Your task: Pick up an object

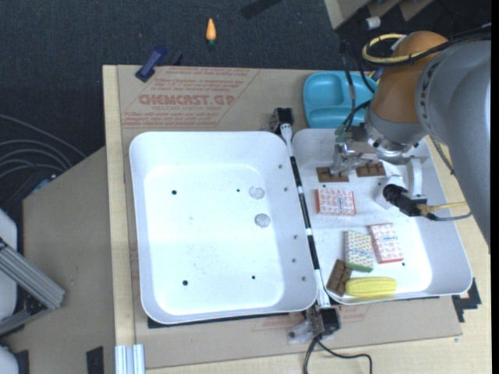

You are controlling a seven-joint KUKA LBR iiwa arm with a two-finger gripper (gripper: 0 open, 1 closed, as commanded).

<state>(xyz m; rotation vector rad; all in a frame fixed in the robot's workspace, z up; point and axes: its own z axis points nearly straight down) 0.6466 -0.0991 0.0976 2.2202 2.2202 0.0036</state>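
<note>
The right bin (444, 263) holds several small items. A red-patterned packet (335, 201) lies near its left wall. A pink packet (386, 242) and a green-and-white packet (359, 249) sit side by side lower down. A yellow corn cob (370, 287) and a brown block (337, 275) rest at the front edge. My gripper (344, 162) is low in the back of this bin, right above a flat brown piece (331, 175), with another brown piece (370, 170) just to its right. The wrist hides what lies directly beneath the gripper.
The left bin (156, 232) has two small grey discs (260, 206) near its right wall. A blue dish (327, 96) stands behind the right bin, close to the arm. A blue object (150, 65) and a small orange thing (210, 29) lie beyond the bench's back edge.
</note>
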